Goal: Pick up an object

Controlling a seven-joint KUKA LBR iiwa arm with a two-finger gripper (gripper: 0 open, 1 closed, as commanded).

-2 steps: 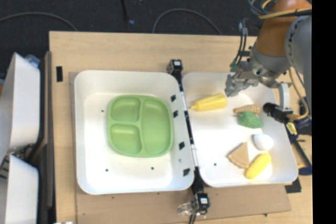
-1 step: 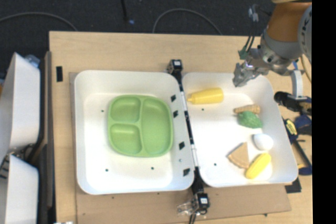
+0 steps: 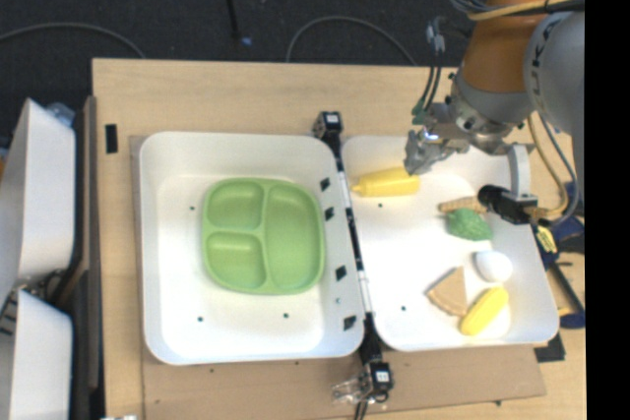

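My gripper [image 3: 420,158] hangs over the far left part of the right bin [image 3: 413,310], just above the right end of a yellow corn-like piece [image 3: 386,183] that lies on the bin floor. It seems to touch or nearly touch that end. Further right lie a green leafy piece [image 3: 469,225] with a tan piece [image 3: 459,206] beside it, then a white egg-like piece [image 3: 492,266], a tan wedge [image 3: 450,291] and a yellow lemon-like piece [image 3: 484,311].
The left bin [image 3: 167,330] holds a green divided plate [image 3: 264,234]. A row of black clips runs along the seam between the bins [image 3: 346,241]. The wooden bench [image 3: 217,93] borders both bins.
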